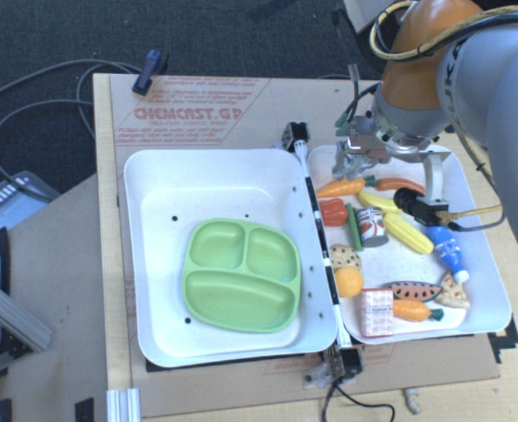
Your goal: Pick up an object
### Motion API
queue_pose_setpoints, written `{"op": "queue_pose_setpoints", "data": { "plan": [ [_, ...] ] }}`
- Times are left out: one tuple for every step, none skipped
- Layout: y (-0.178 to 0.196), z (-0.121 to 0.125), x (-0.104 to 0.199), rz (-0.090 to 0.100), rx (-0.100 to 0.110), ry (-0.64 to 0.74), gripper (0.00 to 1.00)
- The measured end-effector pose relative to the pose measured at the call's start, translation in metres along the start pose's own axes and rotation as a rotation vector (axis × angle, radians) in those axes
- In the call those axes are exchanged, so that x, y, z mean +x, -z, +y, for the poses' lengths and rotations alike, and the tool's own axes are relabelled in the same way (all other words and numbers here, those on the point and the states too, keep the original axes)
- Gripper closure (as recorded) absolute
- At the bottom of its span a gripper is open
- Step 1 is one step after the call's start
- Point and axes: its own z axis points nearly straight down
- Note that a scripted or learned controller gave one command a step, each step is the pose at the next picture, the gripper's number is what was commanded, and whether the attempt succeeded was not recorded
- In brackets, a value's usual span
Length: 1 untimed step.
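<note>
My gripper (357, 154) hangs low over the far left corner of the right bin (492, 301), just above an orange carrot (340, 186). Toy food is crowded into that bin: a yellow banana (377, 200), a corn cob (406, 231), a red tomato (332, 211), a small can (370, 225), a blue bottle (448, 253), an orange ball (349, 280), a pink box (376, 311) and a second carrot (414, 311). Nothing is visibly held.
The left bin (153, 200) holds a green divided plate (241, 275). The arm's grey body and orange band (421, 47) cover the far right corner. A blue clamp (149, 71) sits at the cardboard's far edge. Black clips (295, 134) join the bins.
</note>
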Motion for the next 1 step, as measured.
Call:
{"op": "queue_pose_setpoints", "data": {
  "plan": [
    [-0.0231,-0.0275,-0.0969,-0.003,0.006,-0.004,1.0]
  ]
}}
